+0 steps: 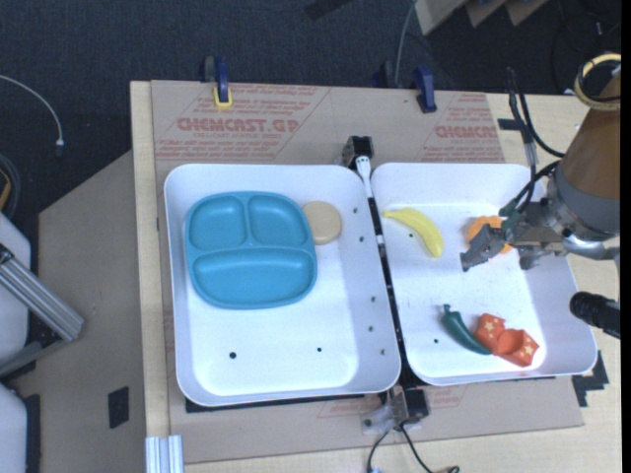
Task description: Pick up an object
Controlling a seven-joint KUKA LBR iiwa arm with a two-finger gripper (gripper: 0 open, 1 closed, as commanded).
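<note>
Red pepper (507, 340) lies below the gripper (485, 249), its state unclear; banana (418, 229) shares the right bin (552, 358); left bin (286, 363) holds a blue plate (252, 249).

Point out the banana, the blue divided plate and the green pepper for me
banana (419, 229), camera view, middle of its yellow curve
blue divided plate (251, 249), camera view, ridge between its compartments
green pepper (459, 330), camera view, middle of its dark green body

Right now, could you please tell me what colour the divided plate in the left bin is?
Light blue; the plate shows clearly in the camera view.
</note>
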